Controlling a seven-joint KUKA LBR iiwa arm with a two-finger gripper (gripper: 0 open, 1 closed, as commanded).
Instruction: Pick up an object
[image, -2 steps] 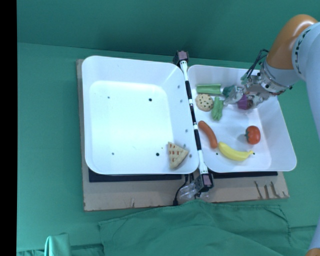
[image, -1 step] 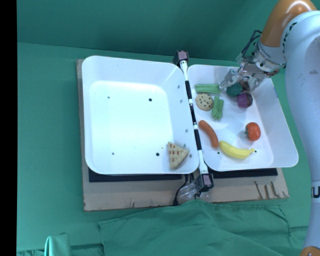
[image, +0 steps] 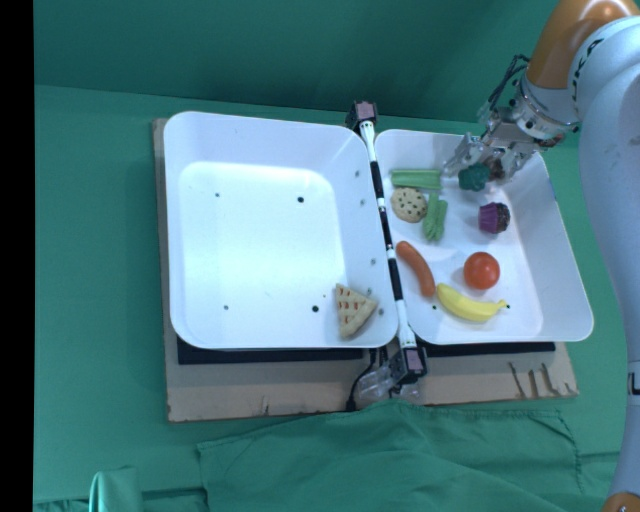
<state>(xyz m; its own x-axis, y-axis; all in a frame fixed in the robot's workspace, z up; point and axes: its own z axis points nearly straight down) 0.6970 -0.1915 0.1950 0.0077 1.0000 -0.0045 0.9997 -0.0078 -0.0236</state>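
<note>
My gripper (image: 483, 163) hangs over the far part of the right bin (image: 560, 300), its fingers spread apart. A dark green broccoli piece (image: 474, 179) lies just below and between the fingertips; I cannot tell whether they touch it. Also in this bin are a green celery stick (image: 416, 178), a cookie (image: 408, 204), a green pea pod (image: 435, 219), a purple cupcake (image: 493, 217), a red sausage (image: 415, 267), a tomato (image: 481, 270) and a banana (image: 470, 304).
The left bin (image: 200, 150) holds a waffle wedge (image: 352, 308) in its near right corner. A black-and-white divider strip (image: 385, 225) runs between the bins. The arm (image: 600, 120) comes in from the right. Green cloth lies around the board.
</note>
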